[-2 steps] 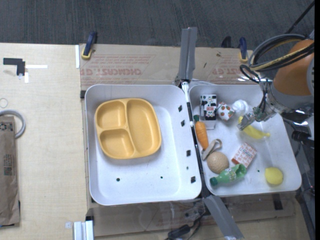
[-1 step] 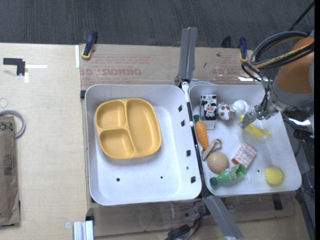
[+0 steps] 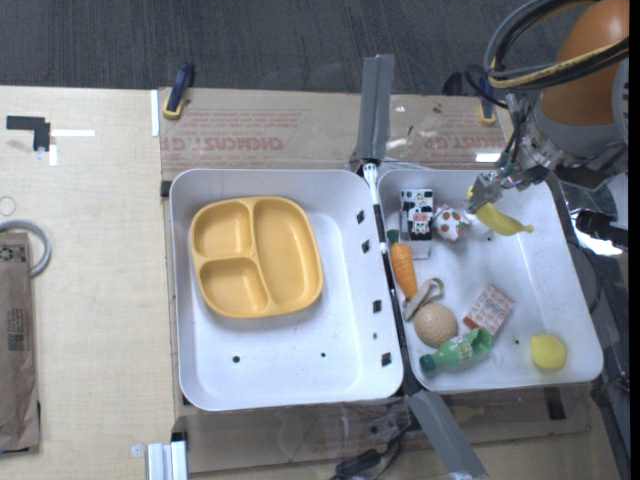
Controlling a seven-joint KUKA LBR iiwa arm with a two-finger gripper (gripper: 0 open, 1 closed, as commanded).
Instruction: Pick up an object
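Observation:
My gripper (image 3: 489, 194) reaches in from the upper right, over the far side of the right bin (image 3: 575, 268). A yellow banana (image 3: 505, 221) lies just below it, and its left end meets the gripper's tip. Whether the banana is gripped is not clear from this angle. Other objects in the right bin are a black-and-white box (image 3: 416, 213), a white ball with red spots (image 3: 451, 223), an orange carrot (image 3: 402, 268), a tan ball (image 3: 436, 323), a green bottle (image 3: 455, 351), a pink packet (image 3: 488, 308) and a yellow lemon (image 3: 547, 351).
The left bin (image 3: 290, 368) holds a yellow divided plate (image 3: 257, 256). A grey divider bar (image 3: 376, 108) runs between the bins at the back. Cardboard (image 3: 260, 133) lies behind the bins. A brown bag (image 3: 18, 338) sits on the bench at far left.

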